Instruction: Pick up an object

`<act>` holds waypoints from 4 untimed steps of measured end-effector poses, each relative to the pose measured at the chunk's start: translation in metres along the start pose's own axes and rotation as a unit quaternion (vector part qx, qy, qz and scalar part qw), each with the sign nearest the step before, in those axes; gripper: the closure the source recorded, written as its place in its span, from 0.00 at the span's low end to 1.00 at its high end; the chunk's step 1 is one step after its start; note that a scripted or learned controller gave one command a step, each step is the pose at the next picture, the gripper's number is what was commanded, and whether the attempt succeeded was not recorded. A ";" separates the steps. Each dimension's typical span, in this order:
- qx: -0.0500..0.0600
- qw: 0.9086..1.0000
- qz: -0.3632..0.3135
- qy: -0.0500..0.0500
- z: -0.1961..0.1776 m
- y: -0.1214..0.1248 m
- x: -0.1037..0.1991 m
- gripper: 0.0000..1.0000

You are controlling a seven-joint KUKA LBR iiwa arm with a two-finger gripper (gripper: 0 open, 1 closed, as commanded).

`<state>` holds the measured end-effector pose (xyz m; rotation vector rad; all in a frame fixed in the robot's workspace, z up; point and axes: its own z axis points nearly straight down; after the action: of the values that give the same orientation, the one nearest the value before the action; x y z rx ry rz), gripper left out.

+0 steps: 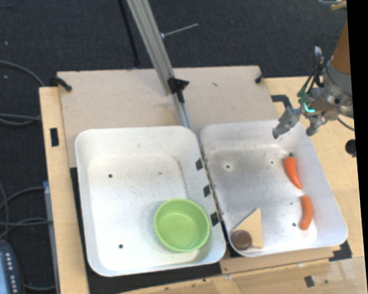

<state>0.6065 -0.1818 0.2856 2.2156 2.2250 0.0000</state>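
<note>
Green plastic bowl (pixel 182 224), one, is sitting nearest you, left of the right bin (pixel 248 164). Inside that bin: one tan wedge (pixel 252 228), one brown disc (pixel 241 238), two orange carrots (pixel 292 171) along its right side. Gripper (pixel 298 124) is hovering released over its far right corner, likely lining up on a carrot.

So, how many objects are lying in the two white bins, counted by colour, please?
Green: 1, the bowl in the left bin
Orange: 2, the upper carrot-like piece and the lower carrot-like piece in the right bin
Tan: 1, the wedge
Brown: 1, the round piece
Total: 5
</note>
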 end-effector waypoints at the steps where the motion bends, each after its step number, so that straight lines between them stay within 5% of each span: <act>1: 0.003 1.000 0.002 0.000 0.059 -0.009 -0.002 0.00; 3: 0.002 1.000 0.002 -0.001 0.164 -0.011 -0.004 0.00; 4: -0.002 1.000 0.004 0.000 0.150 -0.009 -0.005 1.00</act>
<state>0.5974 -0.1871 0.1354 2.2219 2.2146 0.0033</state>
